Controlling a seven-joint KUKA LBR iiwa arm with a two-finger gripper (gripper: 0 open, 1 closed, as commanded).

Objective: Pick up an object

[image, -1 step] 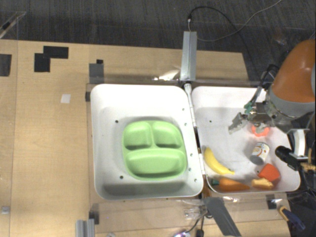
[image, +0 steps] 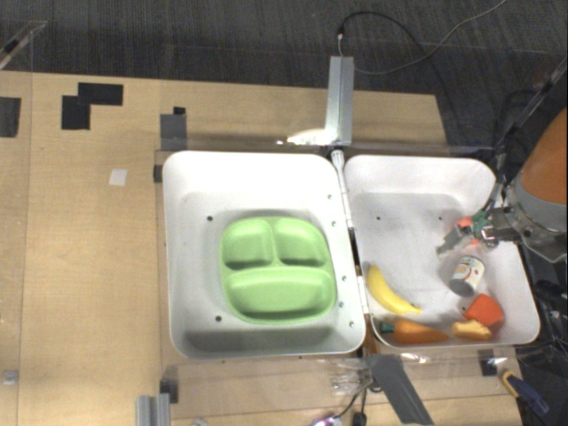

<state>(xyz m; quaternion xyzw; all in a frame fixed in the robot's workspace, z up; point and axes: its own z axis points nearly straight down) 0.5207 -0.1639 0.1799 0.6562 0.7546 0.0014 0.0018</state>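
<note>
My gripper (image: 453, 236) reaches into the right bin (image: 417, 180) from the right, near its right wall. Its two fingers point left and stand apart, so it is open with nothing between them. Just below it lies a small white and grey can (image: 467, 274), tilted on the bin floor. A yellow banana (image: 389, 293) lies left of the can. Along the front wall rest an orange carrot-like piece (image: 419, 332), a small yellow piece (image: 471, 330) and a red-orange block (image: 484, 310).
The left bin (image: 191, 238) holds a green divided plate (image: 277, 266). A metal post (image: 341, 96) stands behind the seam between the bins. Cables run over the dark floor at the back.
</note>
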